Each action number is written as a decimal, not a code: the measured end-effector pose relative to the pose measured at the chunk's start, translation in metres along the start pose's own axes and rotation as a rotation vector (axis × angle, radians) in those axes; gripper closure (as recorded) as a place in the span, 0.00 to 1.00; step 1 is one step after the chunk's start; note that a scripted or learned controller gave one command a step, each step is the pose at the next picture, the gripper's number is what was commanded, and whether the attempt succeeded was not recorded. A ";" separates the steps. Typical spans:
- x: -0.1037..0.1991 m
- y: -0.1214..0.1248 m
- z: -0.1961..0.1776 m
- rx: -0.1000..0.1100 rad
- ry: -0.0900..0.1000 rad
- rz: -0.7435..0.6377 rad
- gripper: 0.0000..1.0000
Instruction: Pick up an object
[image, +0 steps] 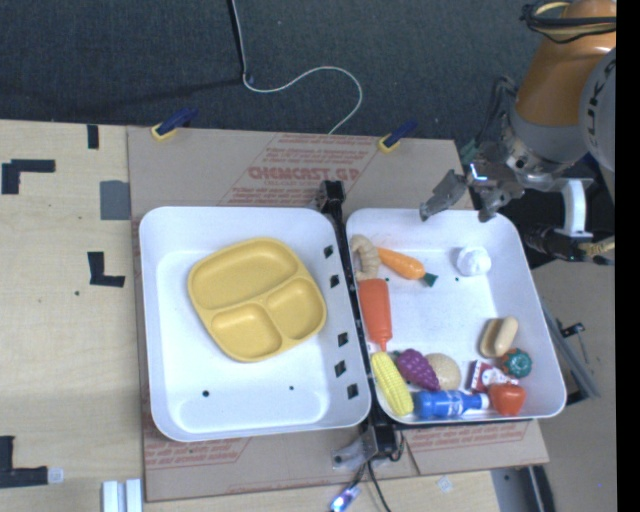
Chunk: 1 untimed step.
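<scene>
We've got the gripper (462, 197) spread wide and empty over the right bin's (533, 300) far edge; presumably lining up the carrot (402, 263).

We see a yellow three-compartment plastic plate (257, 298) in the white left bin (165, 330). In the white right bin (535, 300): orange toy carrot (401, 263) with green tip, yellow corn cob (391, 383), purple grape bunch (416, 368), blue bottle (445, 404), red-orange sausage-shaped toy (377, 311), white round piece (472, 261). Brown cardboard sheet (290, 170) carries red print.
</scene>
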<state>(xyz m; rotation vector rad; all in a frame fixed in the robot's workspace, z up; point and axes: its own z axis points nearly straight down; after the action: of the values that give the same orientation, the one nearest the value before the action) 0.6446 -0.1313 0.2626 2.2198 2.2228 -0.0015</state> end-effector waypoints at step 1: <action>0.043 -0.028 -0.284 -0.020 -0.002 -0.003 0.00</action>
<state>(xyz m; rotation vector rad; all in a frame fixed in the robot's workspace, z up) 0.6166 -0.0877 0.5462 2.2055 2.2159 0.0182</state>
